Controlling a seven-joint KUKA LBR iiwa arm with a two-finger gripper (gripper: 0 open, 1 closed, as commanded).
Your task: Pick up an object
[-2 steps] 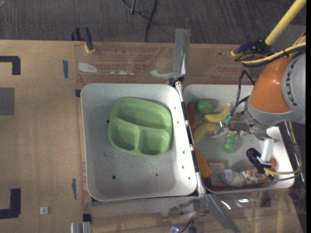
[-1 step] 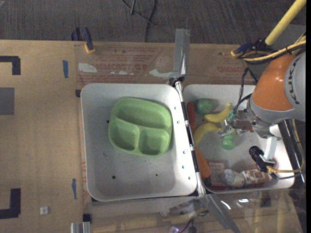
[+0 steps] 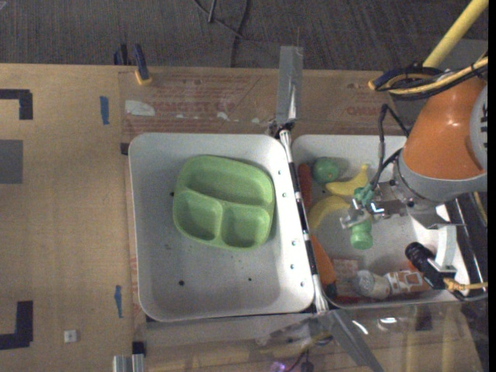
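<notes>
The grey arm with its orange band point(image 3: 443, 142) runs off at three o'clock, covering the right-hand shallow white bin's point(image 3: 403, 307) corner.

A robot lab: plywood bench point(image 3: 70, 231) marked with tape, two white bins point(image 3: 147, 231), loose cables point(image 3: 221, 6) on grey carpet.

Faint reddish printing runs across the cardboard sheet point(image 3: 209, 99) behind the two white bins, and a printed label wraps a small bottle point(image 3: 387, 284) lying in the right bin point(image 3: 434, 304), but none of the lettering is sharp enough to read.
</notes>
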